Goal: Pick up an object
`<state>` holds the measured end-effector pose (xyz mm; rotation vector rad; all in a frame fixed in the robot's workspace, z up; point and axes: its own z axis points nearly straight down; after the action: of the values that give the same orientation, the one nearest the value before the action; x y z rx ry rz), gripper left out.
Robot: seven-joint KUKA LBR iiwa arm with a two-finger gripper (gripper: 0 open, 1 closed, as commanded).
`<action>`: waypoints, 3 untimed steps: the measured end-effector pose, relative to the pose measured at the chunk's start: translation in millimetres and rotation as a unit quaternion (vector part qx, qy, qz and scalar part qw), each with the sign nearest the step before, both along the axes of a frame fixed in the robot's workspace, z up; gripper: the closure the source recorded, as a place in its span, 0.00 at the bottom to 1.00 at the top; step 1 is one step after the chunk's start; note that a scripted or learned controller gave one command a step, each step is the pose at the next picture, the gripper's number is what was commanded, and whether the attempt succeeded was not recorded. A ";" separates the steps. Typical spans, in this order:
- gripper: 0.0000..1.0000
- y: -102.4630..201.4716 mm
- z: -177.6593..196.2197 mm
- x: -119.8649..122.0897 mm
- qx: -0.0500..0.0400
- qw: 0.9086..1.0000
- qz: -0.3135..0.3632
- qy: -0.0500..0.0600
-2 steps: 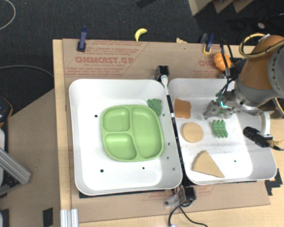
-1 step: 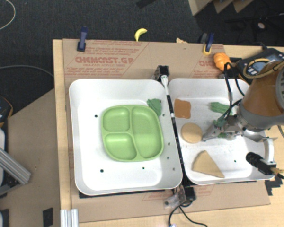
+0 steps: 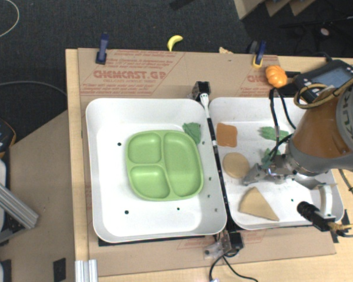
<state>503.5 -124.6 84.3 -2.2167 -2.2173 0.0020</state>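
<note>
I see two shallow white bins [image 3: 106,157] on a brown cardboard-covered bench [image 3: 135,72] over dark carpet [image 3: 76,10]. The gripper [image 3: 253,176] hangs in the right bin; its state I cannot tell.

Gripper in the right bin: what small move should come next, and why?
Probably shift a little toward the round tan piece and lower. The gripper hangs between it and the tan wedge, with nothing seen between its fingers, so nothing is picked up yet.
</note>
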 end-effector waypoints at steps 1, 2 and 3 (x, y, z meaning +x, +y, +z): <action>0.00 16.2 0.3 19.1 -0.002 1.000 0.001 -0.004; 1.00 14.9 10.7 18.8 -0.003 1.000 -0.001 -0.005; 1.00 89.7 105.7 1.2 -0.001 1.000 0.004 -0.006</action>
<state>504.7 -35.0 190.0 -2.2149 -2.2328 -0.0105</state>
